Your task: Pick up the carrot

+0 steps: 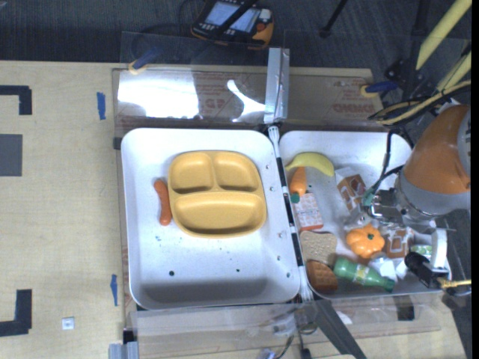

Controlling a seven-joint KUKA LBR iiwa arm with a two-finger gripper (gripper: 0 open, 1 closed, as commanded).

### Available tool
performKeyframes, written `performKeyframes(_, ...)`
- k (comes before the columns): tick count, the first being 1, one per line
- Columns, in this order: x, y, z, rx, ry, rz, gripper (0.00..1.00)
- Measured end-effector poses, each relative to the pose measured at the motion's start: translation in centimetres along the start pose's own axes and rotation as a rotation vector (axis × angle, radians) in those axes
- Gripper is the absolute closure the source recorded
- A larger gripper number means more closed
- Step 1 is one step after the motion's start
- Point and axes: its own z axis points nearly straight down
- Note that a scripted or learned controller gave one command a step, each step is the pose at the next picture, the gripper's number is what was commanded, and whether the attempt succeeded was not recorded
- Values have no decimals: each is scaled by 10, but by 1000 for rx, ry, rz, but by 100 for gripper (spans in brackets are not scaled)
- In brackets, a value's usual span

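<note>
Over right bin [340, 142], fingers [382, 209] unclear

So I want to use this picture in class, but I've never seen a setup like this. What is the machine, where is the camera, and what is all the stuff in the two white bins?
The camera sits above a bench and looks down at a slant on two shallow white bins. The machine is a robot arm, grey with an orange band, reaching in from the right. Its claw hangs over the right bin; I cannot tell whether it is open or holding anything.

The left bin holds a yellow divided plate and an orange sausage-shaped piece beside it. The right bin holds toy food: a banana, a carrot just below it by the bin's left wall, a small pumpkin, a green bottle, a slice of bread and some packets.

The arm's job is to pick up the carrot, which lies untouched.
</note>
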Motion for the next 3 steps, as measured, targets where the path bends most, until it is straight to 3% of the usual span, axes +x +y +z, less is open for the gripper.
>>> performKeyframes(1, 31, -29, 17, -27, -10, -275, 100)
performKeyframes(2, 32, -3, -7, 3, 0, -72, 100)
performKeyframes(3, 2, -4, 23, -6, 4, -140, 100)
